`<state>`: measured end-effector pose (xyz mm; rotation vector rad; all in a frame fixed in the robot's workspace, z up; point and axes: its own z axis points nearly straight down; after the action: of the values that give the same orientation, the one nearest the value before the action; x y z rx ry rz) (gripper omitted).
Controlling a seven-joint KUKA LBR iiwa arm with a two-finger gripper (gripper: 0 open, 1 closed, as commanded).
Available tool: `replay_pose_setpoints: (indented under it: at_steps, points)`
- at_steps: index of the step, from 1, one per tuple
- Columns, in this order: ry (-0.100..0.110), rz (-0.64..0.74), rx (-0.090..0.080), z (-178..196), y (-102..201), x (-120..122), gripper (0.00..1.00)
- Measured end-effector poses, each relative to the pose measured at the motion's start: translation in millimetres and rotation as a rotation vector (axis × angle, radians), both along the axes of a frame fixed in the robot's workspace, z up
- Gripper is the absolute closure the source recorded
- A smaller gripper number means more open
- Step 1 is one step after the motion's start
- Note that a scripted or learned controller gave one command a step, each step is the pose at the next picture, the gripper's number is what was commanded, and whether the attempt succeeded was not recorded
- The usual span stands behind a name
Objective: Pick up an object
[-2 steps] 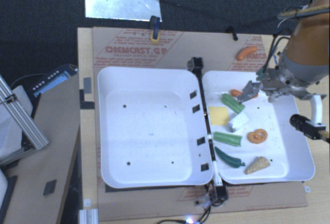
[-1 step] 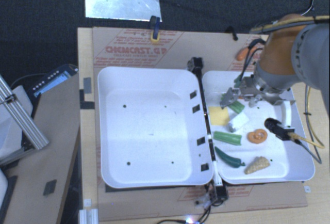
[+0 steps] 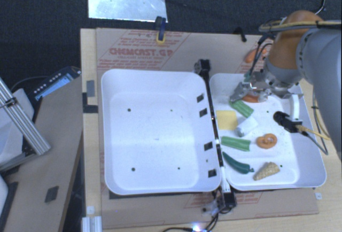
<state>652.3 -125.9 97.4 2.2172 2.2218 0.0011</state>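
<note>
Green stick (image 3: 242, 108) lies slantwise, upper-left to lower-right, under the tool (image 3: 247, 90), whose grip I cannot tell.

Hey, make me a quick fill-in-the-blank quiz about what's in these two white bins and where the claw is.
1. All the loose items lie in the ____ bin as the camera sees it.
2. The square block beside the divider is coloured ____.
3. The claw hangs over the ____ corner of that bin, nearest the green piece.
4. The ring-shaped item is coloured ____.

Missing words: right; yellow; far left; orange
</note>
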Motion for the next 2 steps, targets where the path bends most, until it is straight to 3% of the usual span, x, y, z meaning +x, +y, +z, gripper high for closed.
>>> replay_pose_setpoints:
  at_steps: [1,2]
  points:
    - [-0.015,-0.001,-0.003,-6,-43,21,0.0]
    - [-0.021,0.003,-0.006,7,-42,23,1.0]
